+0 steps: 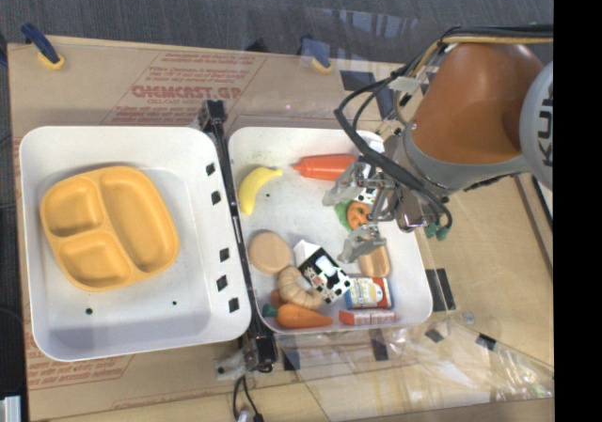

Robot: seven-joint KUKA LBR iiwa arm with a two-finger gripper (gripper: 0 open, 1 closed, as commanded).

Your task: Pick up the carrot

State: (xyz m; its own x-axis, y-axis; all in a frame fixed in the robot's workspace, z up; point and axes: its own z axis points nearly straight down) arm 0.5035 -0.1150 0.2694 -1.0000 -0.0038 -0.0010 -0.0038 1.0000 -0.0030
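Now | carrot (pixel 303 318): smooth orange taper | tray (pixel 108 226): glossy yellow, three-compartment

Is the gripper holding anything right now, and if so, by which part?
The gripper has a small orange piece with a green end between its fingers, gripped across its middle; I cannot tell whether that is the carrot.

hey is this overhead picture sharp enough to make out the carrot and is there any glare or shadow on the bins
Camera view: mostly sharp, lighting even; the carrot reads clearly at the right bin's near edge. Soft shadow lies under the gripper; faint glare on the plastic sheet.
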